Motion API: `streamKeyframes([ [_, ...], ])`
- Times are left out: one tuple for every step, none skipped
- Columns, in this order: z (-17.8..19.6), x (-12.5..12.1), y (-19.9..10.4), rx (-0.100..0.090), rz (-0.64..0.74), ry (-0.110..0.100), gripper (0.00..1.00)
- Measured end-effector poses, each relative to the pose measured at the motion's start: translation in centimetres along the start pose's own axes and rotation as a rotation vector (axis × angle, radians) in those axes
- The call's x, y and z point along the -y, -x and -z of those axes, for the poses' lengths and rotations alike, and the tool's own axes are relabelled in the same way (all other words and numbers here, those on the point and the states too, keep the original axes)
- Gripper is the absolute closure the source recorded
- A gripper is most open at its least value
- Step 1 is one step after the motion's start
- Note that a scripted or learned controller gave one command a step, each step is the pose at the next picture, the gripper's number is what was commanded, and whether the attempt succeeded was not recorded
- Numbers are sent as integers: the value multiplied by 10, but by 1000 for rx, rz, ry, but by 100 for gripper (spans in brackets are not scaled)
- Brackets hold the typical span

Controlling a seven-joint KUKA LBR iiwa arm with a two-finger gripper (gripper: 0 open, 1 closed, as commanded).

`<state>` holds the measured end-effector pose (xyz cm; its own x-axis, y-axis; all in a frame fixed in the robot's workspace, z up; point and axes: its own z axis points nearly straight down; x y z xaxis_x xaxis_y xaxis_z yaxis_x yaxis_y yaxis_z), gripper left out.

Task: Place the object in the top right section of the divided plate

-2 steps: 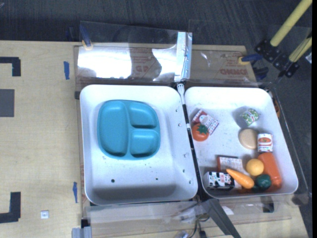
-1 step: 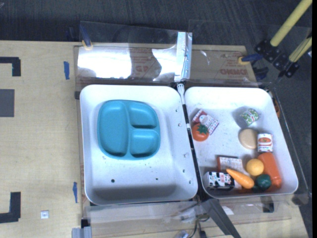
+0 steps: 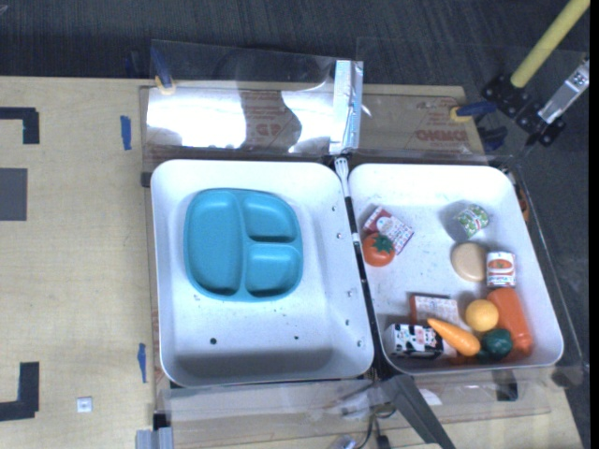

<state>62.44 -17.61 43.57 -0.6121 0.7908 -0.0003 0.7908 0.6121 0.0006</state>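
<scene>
A light wooden desk [image 3: 75,279] carries two shallow white plastic bins side by side. The left bin [image 3: 253,344] holds a blue divided plate of smooth plastic [image 3: 243,242], lying flat toward the bin's 11 o'clock area; it has one long section on its 9 o'clock side and two smaller sections at 1 and 4 o'clock.

The right bin [image 3: 421,204] holds the loose objects. At its 10 o'clock lies a small red-and-white packet [image 3: 391,228] touching a red toy tomato with a green top [image 3: 378,249]. Near 1 o'clock sits a small green-and-white cup [image 3: 472,220], and just below it a beige oval piece like a potato [image 3: 469,261] beside a little white can with a red label [image 3: 501,269]. Along the 5 o'clock edge cluster an orange bottle [image 3: 514,318], a yellow-orange ball [image 3: 482,315], an orange toy carrot [image 3: 453,336], a dark green round piece [image 3: 497,343], a brown-red box [image 3: 434,307] and a black-and-white carton [image 3: 416,340].

At the view's 1 o'clock corner, well apart from both bins, the tool [image 3: 550,110] hangs beneath a yellow bar [image 3: 558,31]; I cannot tell whether it is apart or together.
</scene>
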Motion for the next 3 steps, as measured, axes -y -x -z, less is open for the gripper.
streamKeyframes([
  [-15, 4, 58, 7, 223, 2, 100],
  [0, 2, 58, 19, 225, 8, 100],
  [-1, 2, 58, 18, 224, 8, 0],
])
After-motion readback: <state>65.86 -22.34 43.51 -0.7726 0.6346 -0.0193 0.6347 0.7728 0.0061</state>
